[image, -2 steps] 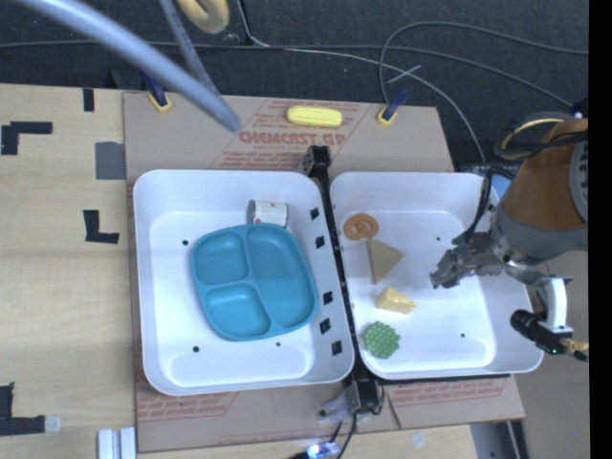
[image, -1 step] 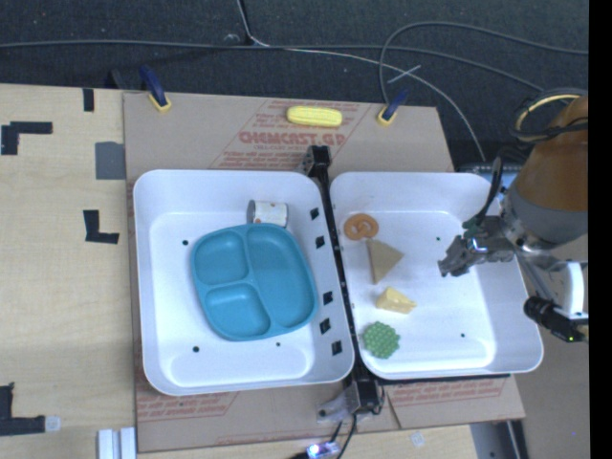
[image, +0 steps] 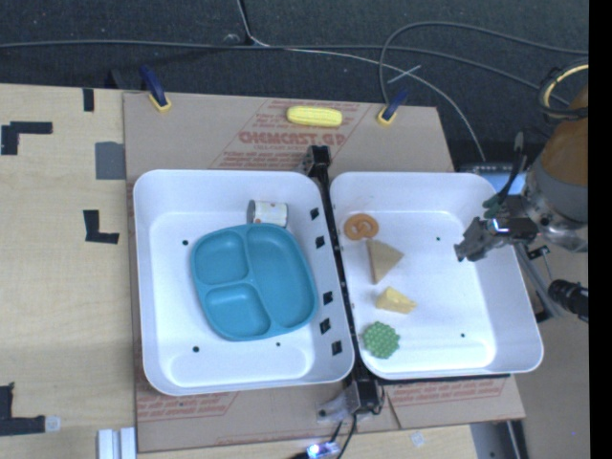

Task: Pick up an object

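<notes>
The right bin (image: 478,352) holds a brown ring-shaped pretzel (image: 360,226), a tan wedge (image: 384,259), a yellow cheese-like piece (image: 395,301) and a green bumpy round piece (image: 381,338). My gripper (image: 475,244) hangs over the right side of that bin, well to the right of these items, with nothing visible between its fingers. In the left bin (image: 163,352) lies a blue divided plate (image: 253,281), with a small white and grey cylinder (image: 267,212) just behind it.
A yellow banana-shaped object (image: 314,116) lies on the cardboard sheet behind the bins. Two blue and yellow clamps (image: 156,92) (image: 392,106) hold the cardboard's back edge. Black cables run across the dark surface beyond. A black divider clip strip (image: 328,247) joins the bins.
</notes>
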Robot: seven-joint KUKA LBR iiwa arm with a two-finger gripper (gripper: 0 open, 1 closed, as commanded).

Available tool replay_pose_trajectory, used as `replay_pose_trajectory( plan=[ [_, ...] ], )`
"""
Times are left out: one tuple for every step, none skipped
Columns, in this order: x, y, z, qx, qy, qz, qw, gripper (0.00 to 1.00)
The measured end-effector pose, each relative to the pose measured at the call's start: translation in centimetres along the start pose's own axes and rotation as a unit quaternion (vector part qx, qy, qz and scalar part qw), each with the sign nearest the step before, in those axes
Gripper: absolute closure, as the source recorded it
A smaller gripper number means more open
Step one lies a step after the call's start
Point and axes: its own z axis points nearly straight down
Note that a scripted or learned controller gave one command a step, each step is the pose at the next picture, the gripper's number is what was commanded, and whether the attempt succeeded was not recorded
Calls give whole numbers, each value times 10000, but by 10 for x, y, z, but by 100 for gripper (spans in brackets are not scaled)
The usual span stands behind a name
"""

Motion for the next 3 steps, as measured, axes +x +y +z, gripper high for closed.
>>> replay_pose_trajectory(
  plan=[
    [0, 1, -11, 8, 4, 4, 10000, 100],
    [43, 33, 1, 14, 0, -7, 10000, 100],
    [92, 65, 6, 13, 5, -17, 10000, 100]
  ],
)
